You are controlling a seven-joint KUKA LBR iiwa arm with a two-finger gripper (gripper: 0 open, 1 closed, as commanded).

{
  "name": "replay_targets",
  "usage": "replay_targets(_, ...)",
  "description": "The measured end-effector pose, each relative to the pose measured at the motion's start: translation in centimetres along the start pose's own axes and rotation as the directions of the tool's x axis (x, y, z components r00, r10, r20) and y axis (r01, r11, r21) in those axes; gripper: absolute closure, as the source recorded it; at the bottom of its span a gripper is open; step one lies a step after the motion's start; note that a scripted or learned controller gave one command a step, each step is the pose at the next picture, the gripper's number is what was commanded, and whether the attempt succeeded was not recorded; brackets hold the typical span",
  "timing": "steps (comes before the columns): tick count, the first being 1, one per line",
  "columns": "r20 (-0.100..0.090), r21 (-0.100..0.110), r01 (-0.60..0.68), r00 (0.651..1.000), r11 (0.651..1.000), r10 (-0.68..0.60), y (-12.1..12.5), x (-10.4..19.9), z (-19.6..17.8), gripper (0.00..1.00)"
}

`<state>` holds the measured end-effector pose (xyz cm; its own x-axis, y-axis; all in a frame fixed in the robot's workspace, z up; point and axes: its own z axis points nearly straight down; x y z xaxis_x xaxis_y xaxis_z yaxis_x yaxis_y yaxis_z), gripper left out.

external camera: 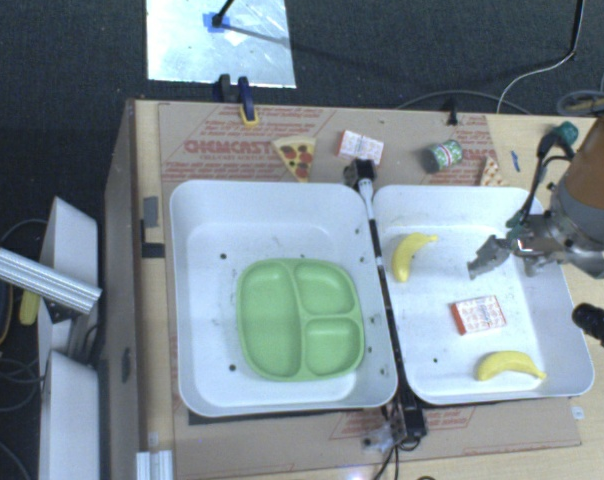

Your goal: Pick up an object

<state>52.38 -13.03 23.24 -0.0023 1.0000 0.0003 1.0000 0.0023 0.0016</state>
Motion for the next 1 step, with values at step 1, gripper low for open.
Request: replay_targets(1,0.000,0.000,0.000,1.000,1.000,0.000,-0.01,-0.01,0.01,0.00)
